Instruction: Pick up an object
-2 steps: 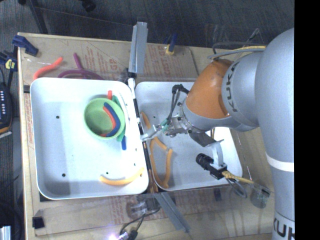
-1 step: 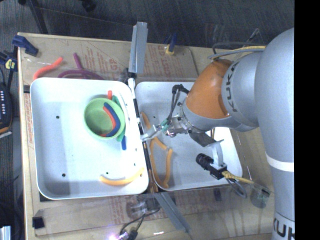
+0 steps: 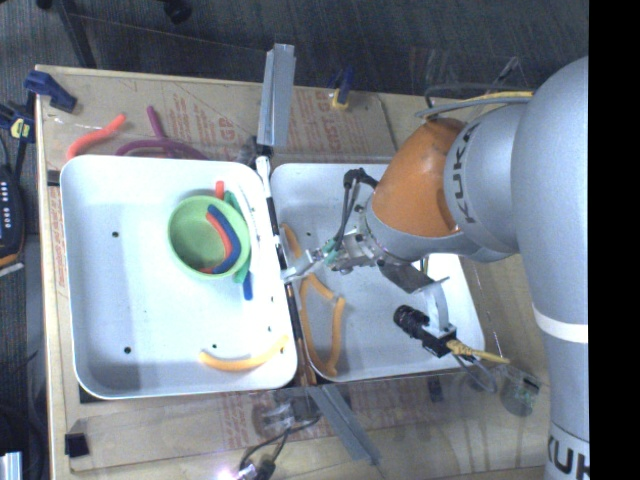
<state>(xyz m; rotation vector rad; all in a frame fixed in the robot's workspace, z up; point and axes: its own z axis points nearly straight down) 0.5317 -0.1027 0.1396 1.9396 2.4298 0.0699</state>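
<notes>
Orange strip: curved, lying in the right bin near its left wall; just below the gripper; nothing grips it
Gripper: low over the right bin's left side, beside the wall between the bins; whether it is wide or narrow cannot be told
Arm: grey with orange band, reaching in from the right above the right bin
Green bowl: in the left bin, upper middle; red and blue curved pieces inside it
Yellow strip: left bin, near the bottom edge
Bench: brown, bearing both bins
</notes>
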